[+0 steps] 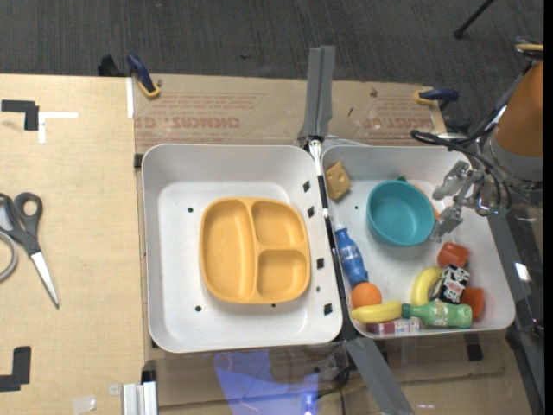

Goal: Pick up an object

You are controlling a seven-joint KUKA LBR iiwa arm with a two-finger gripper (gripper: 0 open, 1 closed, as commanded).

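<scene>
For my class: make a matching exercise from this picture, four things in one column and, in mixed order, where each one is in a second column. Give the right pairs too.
Things
1. yellow divided plate
2. teal bowl
3. scissors
4. blue bottle

Places
A. on the wooden bench, left of both bins
B. in the left bin
C. in the right bin, along its left wall
D. in the right bin, towards its back, next to the gripper

Pairs: 1-B, 2-D, 3-A, 4-C
</scene>
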